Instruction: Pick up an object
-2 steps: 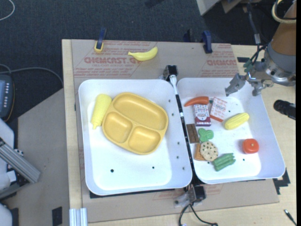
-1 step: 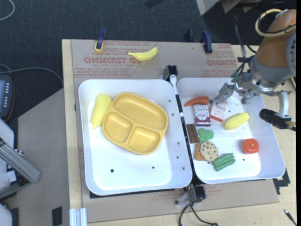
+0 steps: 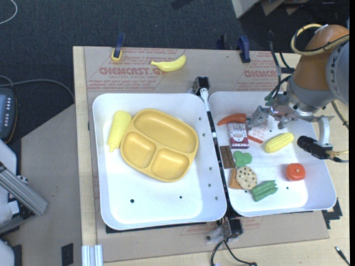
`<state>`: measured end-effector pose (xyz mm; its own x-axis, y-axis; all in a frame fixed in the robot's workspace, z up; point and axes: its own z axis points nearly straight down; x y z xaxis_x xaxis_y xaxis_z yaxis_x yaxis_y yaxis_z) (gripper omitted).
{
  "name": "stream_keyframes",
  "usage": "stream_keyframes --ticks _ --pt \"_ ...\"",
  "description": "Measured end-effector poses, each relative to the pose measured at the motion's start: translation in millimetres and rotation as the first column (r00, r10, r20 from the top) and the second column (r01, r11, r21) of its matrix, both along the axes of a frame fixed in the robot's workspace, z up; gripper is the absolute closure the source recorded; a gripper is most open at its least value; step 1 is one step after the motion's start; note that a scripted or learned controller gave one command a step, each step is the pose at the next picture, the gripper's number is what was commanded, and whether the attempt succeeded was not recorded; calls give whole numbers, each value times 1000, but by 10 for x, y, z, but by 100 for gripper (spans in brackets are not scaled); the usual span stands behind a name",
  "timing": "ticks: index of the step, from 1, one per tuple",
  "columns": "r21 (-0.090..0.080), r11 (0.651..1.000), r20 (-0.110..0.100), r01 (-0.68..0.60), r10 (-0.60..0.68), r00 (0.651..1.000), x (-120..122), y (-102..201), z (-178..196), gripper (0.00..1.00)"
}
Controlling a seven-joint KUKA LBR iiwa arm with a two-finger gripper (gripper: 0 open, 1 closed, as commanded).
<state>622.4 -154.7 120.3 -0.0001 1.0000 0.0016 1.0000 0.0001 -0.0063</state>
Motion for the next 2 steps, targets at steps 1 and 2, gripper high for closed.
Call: stream_keyframes --ticks 1,2 --pt "-3 1000 9 1 -1 1000 20 -9 -329 0" --pt "-2 1000 7 1 -1 1000 9 -1 -243 100"
